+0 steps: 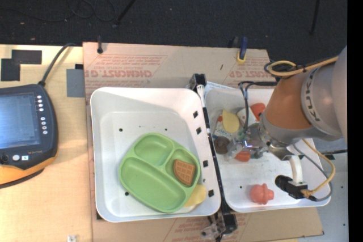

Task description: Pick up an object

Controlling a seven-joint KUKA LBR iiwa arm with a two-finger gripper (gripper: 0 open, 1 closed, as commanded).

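Objects for picking lie in two shallow white plastic bins set side by side on the table. One left bin holds one lime-green divided plastic plate, tilted on the bin floor, with one brown waffle-shaped toy resting in its right compartment and one pale yellow piece tucked just beside the plate's lower right edge. One right bin holds a cluster near its left wall: one pale yellow rounded toy, one dark brown round item just below it, one small red piece and one orange-red item partly hidden behind the arm. Well apart from these, one pink-red knobbed toy sits near the front wall. One grey arm with an orange band reaches in from the right, and its claw sits low over the cluster, near the small red piece; whether it is spread or closed, I cannot tell, since the parts there are too blurred.
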